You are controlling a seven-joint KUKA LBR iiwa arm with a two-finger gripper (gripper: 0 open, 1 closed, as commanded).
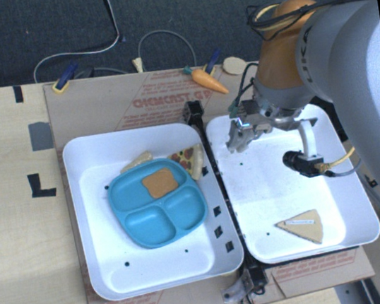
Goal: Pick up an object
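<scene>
Jaws (pixel 238 140): hung over the upper left part of the right bin (pixel 353 186), close to the divider; cannot tell whether apart or together, seen from above and too small; nothing visibly held.
Landmark: right bin, white and shallow, used below as the reference for every place.
Arm (pixel 288 46): reaching in over the far right corner of the right bin, orange band above the wrist, wrist turned down; probably so posed to drop straight onto the bin floor.
Wedge (pixel 303 225): tan triangular piece, flat on the floor at the near side of the right bin, well apart from the jaws; likeliest thing to pick, lying loose and alone.
Left bin (pixel 101 269): touching the right bin along its left wall.
Blue tray (pixel 160 213): inside the left bin, left of the right bin; compartmented, lying tilted.
Brown square (pixel 160 182): resting in an upper compartment of the blue tray; shallow and flat, likely hard to pinch.
Pizza slice (pixel 190 160): in the left bin, just left of the right bin's divider wall, tucked by the tray's edge.
Carrot (pixel 207 80): on the cardboard beyond the far edge of the right bin, outside both bins.
Stage: judged as approach, no grasp yet.
Risk: flat wedge may slip from a top-down pinch.
</scene>
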